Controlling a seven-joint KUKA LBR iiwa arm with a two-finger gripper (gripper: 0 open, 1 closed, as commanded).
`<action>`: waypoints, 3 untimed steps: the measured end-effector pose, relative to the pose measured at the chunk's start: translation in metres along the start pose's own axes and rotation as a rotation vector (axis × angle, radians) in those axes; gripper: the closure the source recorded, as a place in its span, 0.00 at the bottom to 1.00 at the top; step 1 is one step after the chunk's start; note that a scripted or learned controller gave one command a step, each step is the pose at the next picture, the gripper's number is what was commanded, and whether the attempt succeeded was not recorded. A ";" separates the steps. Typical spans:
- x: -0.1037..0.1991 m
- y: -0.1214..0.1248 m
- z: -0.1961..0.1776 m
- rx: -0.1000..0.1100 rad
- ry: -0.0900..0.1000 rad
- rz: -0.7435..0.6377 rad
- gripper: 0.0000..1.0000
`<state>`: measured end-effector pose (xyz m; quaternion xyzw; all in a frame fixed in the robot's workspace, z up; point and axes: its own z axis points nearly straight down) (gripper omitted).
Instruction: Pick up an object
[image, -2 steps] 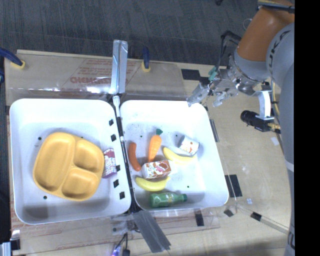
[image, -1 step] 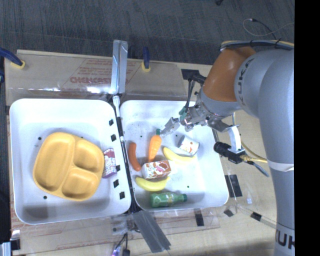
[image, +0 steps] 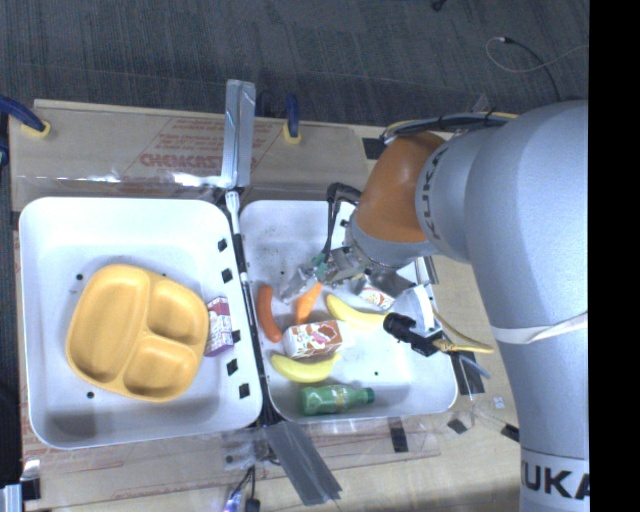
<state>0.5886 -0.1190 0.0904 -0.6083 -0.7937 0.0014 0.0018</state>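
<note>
My gripper (image: 312, 276) reaches down into the right bin (image: 428, 396) near its middle left. Right under it lies a short orange carrot (image: 308, 300), touching or nearly touching it; I cannot see whether it is gripped. A second carrot (image: 266, 312) lies just to the left. One banana (image: 350, 310) rests to the right of the gripper, and another banana (image: 302, 369) lies lower down. A red and white carton (image: 313, 340) sits between them, and a green bottle (image: 336, 399) lies along the front wall.
The left bin (image: 60, 225) holds a yellow divided plate (image: 135, 330) and a small purple packet (image: 218, 327) by its right wall. The big grey arm covers the right bin's far right side. A small white packet (image: 376, 297) lies by the upper banana.
</note>
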 end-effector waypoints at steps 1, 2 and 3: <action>0.000 0.000 -0.010 0.002 0.000 -0.004 1.00; 0.011 0.006 -0.001 0.000 0.001 -0.230 1.00; 0.062 0.008 -0.167 -0.003 -0.001 -0.057 1.00</action>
